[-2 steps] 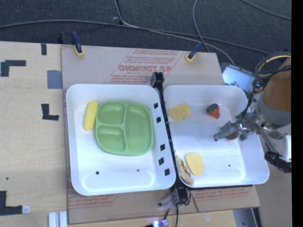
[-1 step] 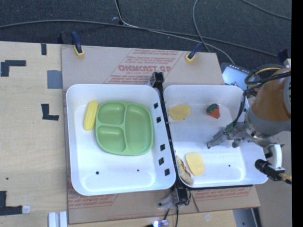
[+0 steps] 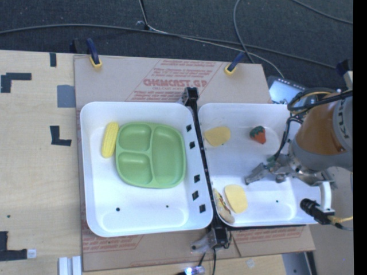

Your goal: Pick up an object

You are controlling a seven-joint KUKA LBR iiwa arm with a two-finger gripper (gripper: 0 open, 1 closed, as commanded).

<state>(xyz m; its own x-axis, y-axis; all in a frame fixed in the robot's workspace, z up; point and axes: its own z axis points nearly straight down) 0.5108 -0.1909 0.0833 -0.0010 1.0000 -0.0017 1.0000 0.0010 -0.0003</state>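
The right bin (image 3: 275, 208) holds a pale yellow round piece (image 3: 217, 135) near its back left. A small red item with a green top (image 3: 258, 134) lies beside it, and a second yellow piece (image 3: 235, 198) sits at the front left. A brownish food item (image 3: 222, 208) leans on the front left wall. My gripper (image 3: 255, 175) hangs low over the middle of this bin and points left. It is up and to the right of the front yellow piece, apart from it, and nothing shows in its grasp.
The left bin (image 3: 97, 211) carries a green divided plate (image 3: 151, 154) and a yellow corn cob (image 3: 109, 139) at its left. A black divider (image 3: 198, 153) separates the bins. The grey arm with its orange band (image 3: 321, 133) covers the right bin's right side. Cables run across the back.
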